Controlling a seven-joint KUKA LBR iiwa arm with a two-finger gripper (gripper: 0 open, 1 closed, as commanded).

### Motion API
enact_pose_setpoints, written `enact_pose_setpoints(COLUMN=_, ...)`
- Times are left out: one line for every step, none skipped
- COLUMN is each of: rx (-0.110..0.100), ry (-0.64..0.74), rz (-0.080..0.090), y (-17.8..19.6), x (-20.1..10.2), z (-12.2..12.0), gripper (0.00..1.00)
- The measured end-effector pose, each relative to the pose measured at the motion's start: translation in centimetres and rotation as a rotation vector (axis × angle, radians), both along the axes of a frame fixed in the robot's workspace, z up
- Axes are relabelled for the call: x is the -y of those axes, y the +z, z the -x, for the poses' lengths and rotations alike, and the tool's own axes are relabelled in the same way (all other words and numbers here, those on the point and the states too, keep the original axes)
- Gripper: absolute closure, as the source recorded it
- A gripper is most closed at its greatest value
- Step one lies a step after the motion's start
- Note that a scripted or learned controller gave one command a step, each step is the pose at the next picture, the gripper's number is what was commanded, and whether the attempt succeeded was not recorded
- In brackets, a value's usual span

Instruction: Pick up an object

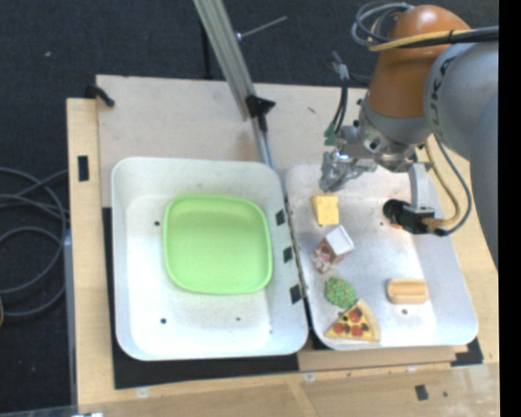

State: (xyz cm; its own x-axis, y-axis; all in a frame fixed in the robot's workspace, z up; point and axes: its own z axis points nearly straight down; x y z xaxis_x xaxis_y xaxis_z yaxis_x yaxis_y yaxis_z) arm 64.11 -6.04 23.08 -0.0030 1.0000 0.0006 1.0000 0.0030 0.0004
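Left bin [139, 189] carries a green plate [217, 243] at its centre. Right bin [443, 320] holds a yellow block [326, 208] near its far left corner, a small box [334, 248], broccoli [339, 291], pizza slice [353, 322] and bread roll [407, 291]. Tool [334, 174] hangs just beyond the block, nothing clamped; finger spacing cannot be determined.

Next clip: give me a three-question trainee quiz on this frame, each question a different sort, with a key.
1. True or false: the green plate lies in the right bin.
2. Which item lies nearest the end effector? A) pizza slice B) yellow block C) bread roll
3. Fill in: the broccoli sits just above the ____ in the image.

Key: 1 false, it lies in the left bin; 2 B; 3 pizza slice.
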Motion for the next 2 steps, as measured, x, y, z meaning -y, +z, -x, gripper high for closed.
enact_pose_setpoints(rx=0.0, ry=0.001, rz=0.0, y=-0.7, x=-5.4, z=0.4, gripper=1.0)
enact_pose_setpoints(rx=0.0, ry=0.001, rz=-0.001, y=-1.3, x=-10.6, z=1.4, gripper=1.0)
